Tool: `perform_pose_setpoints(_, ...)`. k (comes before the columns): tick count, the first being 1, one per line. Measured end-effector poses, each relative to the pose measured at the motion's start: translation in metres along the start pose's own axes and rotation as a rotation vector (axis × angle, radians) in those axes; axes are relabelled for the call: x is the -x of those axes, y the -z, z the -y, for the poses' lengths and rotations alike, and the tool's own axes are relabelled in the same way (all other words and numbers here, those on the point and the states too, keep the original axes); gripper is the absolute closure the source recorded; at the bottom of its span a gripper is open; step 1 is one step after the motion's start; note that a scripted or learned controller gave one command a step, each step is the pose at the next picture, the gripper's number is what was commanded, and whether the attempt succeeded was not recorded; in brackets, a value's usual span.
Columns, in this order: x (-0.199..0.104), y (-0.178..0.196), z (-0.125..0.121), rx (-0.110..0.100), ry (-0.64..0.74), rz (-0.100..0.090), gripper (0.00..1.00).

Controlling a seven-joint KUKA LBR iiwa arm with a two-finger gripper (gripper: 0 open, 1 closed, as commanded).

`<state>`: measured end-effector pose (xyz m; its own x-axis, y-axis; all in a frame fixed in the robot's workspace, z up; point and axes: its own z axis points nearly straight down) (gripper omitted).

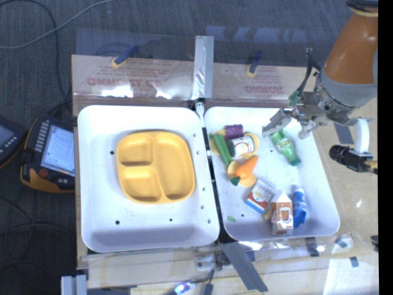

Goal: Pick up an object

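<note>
My gripper [286, 129] hangs over the far right part of the right bin [320, 171], open, with nothing between its fingers. Just below it lies a green bottle [287, 149]. Further left in that bin are a green vegetable [220, 147], a purple item [233, 131], a white can [245, 145] and an orange and yellow toy [244, 168]. Near the front lie a small packet [260, 196], a juice carton [282, 215] and a blue bottle [299, 205].
The left bin [98, 171] holds a yellow divided plate [154, 166]. A metal divider [203, 66] stands at the back between the bins. A teach pendant [50, 154] and cables lie on the floor at left. A black fitting [349, 156] sits right of the right bin.
</note>
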<state>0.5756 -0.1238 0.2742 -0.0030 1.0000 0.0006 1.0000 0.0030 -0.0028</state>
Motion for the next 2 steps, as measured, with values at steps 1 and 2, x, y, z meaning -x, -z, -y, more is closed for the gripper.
perform_pose_setpoints(1, -0.012, -0.052, -0.041, 0.0, -0.066, -0.001, 0.0)
perform_pose_setpoints(2, -0.018, -0.174, -0.052, 0.014, 0.128, 0.003, 0.0)
